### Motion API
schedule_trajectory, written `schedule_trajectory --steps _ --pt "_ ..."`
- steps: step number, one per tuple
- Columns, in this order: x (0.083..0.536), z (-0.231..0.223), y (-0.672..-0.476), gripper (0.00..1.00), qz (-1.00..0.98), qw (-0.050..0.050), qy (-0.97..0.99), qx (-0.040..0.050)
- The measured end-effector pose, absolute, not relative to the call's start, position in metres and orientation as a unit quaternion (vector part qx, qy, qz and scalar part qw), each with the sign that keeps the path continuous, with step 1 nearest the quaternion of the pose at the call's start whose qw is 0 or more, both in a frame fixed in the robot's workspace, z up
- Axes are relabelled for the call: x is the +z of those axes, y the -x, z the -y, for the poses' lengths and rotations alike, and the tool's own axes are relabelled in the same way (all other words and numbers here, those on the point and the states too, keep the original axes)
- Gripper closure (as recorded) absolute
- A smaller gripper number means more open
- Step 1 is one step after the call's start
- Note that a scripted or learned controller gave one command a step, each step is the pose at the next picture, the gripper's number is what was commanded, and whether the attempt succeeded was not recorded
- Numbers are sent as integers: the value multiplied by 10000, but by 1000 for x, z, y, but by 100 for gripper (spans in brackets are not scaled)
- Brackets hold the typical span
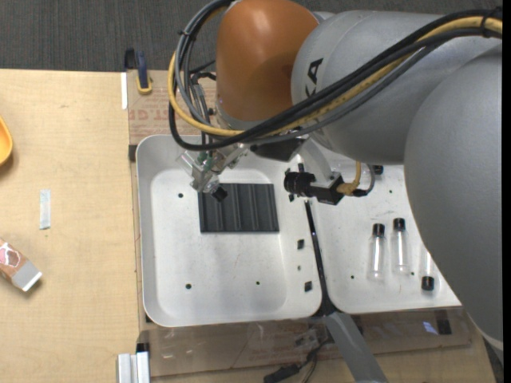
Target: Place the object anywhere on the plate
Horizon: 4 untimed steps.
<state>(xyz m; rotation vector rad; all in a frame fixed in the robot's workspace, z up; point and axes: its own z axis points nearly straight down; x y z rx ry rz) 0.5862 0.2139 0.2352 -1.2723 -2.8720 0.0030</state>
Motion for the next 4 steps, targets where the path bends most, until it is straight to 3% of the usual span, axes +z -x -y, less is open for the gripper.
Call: schedule_trajectory --steps 1,2,3,4 --pt "241 -197 -626 100 9558 -8 2941 1" --pt "234 -227 -624 100 9946 -11 1036 -6" --pt "232 -228 -620 100 9775 -14 -2107 -9" --pt "283 -228 -660 100 9170 -31 -3990 -9"
